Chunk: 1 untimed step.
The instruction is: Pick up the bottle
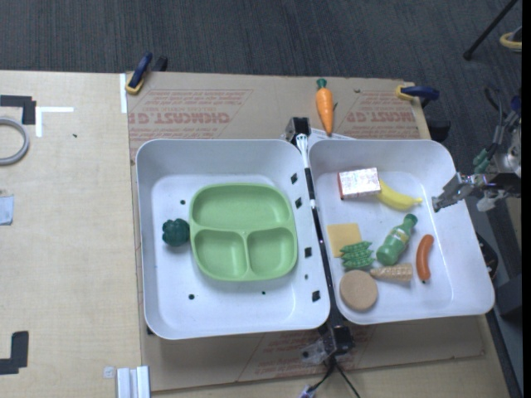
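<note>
lying tilted in right bin (465, 293), green bottle (396, 240) sat centre, cap toward far right. pea pod (357, 255) touched its left, sausage (425, 257) lay just right, banana (398, 196) farther back. gripper (449, 194) hovered at bin's right rim, apart from bottle; finger spread and grasp not discernible.

Green bottle (397, 240) with a paler neck, lying tilted in the right bin (465, 284), cap toward the upper right, base apparently touching the leafy green item (357, 255).
</note>
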{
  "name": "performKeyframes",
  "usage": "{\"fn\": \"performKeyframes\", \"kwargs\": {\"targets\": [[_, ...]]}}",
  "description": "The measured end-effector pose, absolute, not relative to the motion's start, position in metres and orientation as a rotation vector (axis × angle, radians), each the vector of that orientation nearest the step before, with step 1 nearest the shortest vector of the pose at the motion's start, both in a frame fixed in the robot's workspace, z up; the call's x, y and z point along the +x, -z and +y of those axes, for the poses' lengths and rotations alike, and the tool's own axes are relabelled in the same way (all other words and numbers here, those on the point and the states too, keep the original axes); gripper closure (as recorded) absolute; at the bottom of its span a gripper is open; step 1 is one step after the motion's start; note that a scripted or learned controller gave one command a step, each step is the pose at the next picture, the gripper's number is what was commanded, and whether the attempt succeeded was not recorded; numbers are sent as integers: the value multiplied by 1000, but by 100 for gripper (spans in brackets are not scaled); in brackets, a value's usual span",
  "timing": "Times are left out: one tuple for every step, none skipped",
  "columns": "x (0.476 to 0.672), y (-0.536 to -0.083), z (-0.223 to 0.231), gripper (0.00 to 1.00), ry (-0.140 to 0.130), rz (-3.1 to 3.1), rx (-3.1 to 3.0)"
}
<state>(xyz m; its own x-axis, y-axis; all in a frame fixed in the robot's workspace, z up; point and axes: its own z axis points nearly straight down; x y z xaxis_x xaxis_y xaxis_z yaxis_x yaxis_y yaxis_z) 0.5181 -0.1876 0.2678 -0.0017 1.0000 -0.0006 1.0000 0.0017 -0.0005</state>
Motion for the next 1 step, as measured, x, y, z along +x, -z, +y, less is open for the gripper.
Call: {"fn": "performKeyframes", "kwargs": {"targets": [[519, -277, -188, 100, 2, 2225, 2216]]}}
